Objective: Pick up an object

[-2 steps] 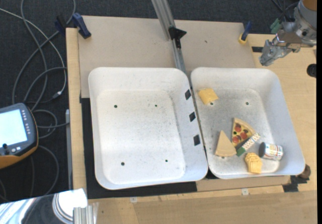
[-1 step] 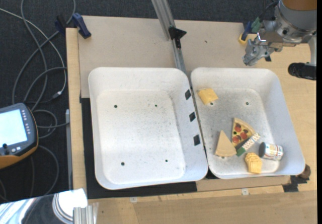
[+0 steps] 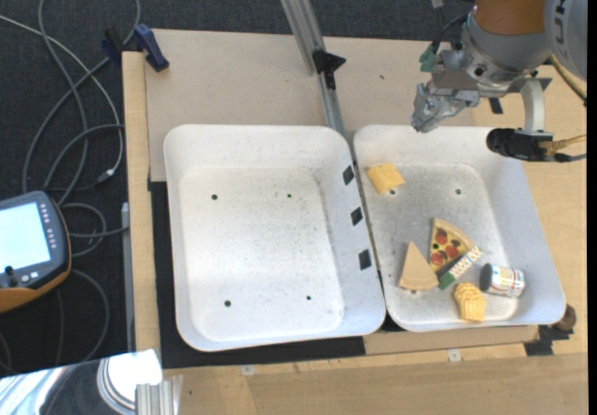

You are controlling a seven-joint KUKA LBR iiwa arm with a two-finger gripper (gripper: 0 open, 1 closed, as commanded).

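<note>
The right bin (image 3: pixel 522 208) holds several small toys. A yellow chunk (image 3: pixel 384 178) lies near its back left corner. Toward the front lie a tan wedge (image 3: pixel 416 268), a pizza slice (image 3: pixel 449 247), a small yellow piece (image 3: pixel 471 302) and a little can (image 3: pixel 502 281) on its side. My gripper (image 3: pixel 429 117) hangs above the bin's back rim, up and to the right of the yellow chunk, with nothing visible between its fingers.
The left bin (image 3: pixel 187 217) sits beside the right one, divided by a black-clipped seam. A slanted metal pole (image 3: pixel 303 21) rises behind the bins. Cables and a teach pendant (image 3: pixel 28 250) lie on the floor at left.
</note>
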